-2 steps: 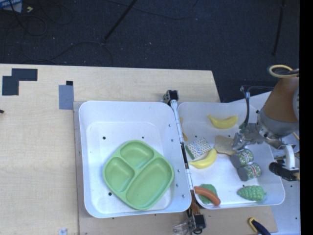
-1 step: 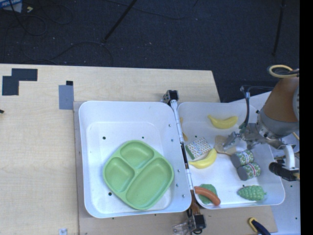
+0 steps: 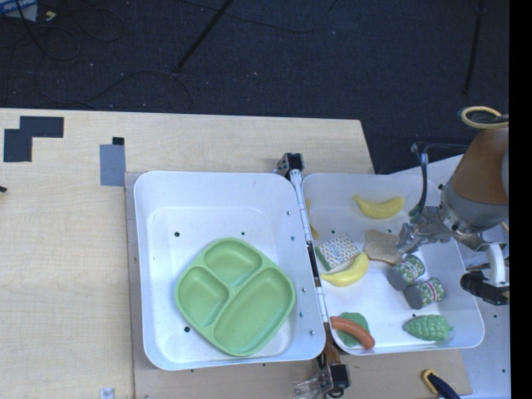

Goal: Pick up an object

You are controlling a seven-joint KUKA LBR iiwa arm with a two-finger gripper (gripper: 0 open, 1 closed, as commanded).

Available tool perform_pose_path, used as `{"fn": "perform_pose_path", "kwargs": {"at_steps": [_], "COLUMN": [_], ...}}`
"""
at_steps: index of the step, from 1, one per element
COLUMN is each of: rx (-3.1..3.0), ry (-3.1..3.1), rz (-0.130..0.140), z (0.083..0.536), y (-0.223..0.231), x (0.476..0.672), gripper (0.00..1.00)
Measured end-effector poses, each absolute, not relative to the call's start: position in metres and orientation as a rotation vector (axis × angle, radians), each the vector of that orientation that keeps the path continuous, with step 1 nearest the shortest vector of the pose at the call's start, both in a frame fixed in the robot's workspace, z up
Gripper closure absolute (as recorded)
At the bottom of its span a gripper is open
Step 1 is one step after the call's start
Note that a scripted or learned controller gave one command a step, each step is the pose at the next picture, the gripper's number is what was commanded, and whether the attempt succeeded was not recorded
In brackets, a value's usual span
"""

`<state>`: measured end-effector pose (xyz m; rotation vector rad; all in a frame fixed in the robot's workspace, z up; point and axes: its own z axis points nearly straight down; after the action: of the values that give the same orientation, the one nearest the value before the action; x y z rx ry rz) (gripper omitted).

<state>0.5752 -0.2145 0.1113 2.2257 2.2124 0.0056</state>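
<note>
Hovering low in right bin [image 3: 465, 327], gripper [image 3: 411, 238] sits just above toast [image 3: 381, 246] and can [image 3: 408, 270]. Finger state: can't tell. Nothing seen held, so pick not done; grasp + lift remain.

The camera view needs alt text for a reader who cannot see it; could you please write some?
A grey and orange robot arm reaches from the right, its claw low over the right white bin, beside a slice of toast amid toy food including two bananas. The left bin holds a green divided plate.
</note>
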Motion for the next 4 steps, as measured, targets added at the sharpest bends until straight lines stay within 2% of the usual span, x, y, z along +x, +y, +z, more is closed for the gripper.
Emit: {"fn": "perform_pose_path", "kwargs": {"at_steps": [1,2,3,4], "rx": [2.226,2.220,2.221,2.222], "ry": [2.212,2.224,2.226,2.223], "rz": [0.006,-0.001,-0.002,-0.002], "z": [0.111,0.088,0.087,0.087], "y": [-0.215,-0.210,-0.156,-0.214], "x": [0.575,0.639,0.644,0.644], "gripper": [0.00,0.00,0.00,0.00]}}
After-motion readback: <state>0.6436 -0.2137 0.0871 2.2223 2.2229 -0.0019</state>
